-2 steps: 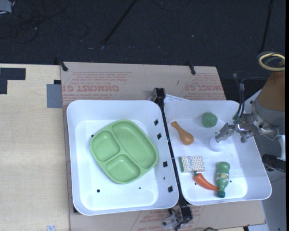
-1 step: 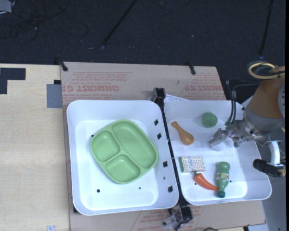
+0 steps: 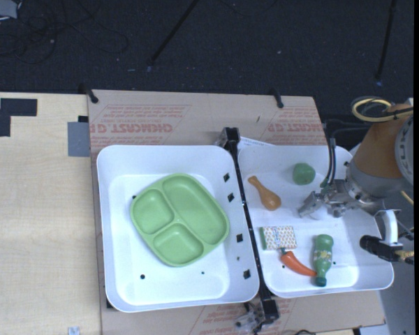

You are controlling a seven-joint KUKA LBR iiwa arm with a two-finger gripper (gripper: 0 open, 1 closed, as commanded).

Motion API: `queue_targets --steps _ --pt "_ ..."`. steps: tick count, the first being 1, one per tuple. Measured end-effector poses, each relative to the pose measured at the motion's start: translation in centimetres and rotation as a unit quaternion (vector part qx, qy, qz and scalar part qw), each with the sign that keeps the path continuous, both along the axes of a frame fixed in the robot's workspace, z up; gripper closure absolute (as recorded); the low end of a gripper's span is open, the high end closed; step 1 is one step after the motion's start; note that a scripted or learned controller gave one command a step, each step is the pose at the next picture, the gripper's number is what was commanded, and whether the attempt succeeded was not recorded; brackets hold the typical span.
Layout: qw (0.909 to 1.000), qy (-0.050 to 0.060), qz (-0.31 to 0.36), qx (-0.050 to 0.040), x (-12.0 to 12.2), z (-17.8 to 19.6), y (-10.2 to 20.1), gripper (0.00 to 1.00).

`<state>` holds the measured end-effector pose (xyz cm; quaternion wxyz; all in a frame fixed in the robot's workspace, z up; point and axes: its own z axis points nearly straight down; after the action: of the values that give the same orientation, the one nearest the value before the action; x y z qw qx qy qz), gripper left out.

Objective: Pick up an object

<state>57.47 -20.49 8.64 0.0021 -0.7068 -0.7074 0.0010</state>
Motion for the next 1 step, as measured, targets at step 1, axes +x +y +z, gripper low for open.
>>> queue_targets --steps 1 --pt "1.0000 -0.001 0.000 -0.0002 0.10 1.23 -0.07 1.00"
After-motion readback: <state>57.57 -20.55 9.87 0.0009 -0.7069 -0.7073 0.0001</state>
